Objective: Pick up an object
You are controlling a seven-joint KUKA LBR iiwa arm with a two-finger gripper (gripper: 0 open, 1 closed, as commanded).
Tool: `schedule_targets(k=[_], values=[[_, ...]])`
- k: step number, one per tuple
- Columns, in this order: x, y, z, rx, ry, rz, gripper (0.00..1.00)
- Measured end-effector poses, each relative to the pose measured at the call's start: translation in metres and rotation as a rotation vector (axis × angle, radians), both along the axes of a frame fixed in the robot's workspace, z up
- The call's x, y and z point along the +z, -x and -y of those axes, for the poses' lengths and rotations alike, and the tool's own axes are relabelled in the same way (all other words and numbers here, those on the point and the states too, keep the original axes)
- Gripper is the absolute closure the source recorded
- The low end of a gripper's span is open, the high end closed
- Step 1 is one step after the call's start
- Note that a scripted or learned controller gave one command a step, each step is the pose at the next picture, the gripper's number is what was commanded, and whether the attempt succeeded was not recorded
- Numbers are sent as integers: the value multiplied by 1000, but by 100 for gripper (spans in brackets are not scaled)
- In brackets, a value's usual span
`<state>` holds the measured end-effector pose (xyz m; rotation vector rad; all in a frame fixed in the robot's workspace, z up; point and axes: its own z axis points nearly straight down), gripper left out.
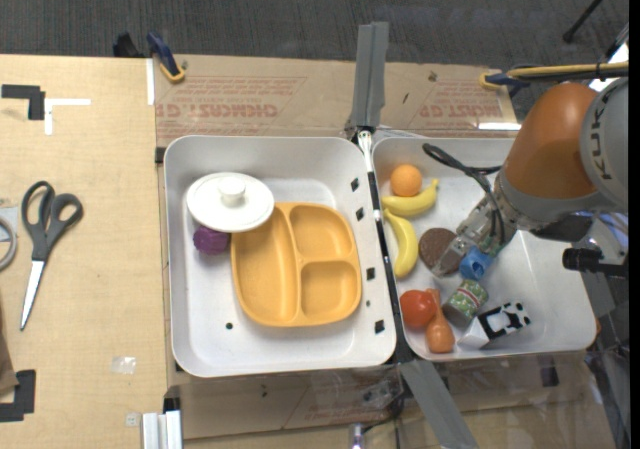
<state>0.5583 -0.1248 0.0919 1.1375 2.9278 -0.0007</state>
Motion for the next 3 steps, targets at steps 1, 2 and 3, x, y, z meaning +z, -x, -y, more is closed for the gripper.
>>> schedule_targets(k=[1, 2, 3], values=[[-1, 63, -25, -108, 0, -1, 0], [0, 3, -17, -288, 1, 1, 0], [11, 1, -16, -286, 3, 7, 100]])
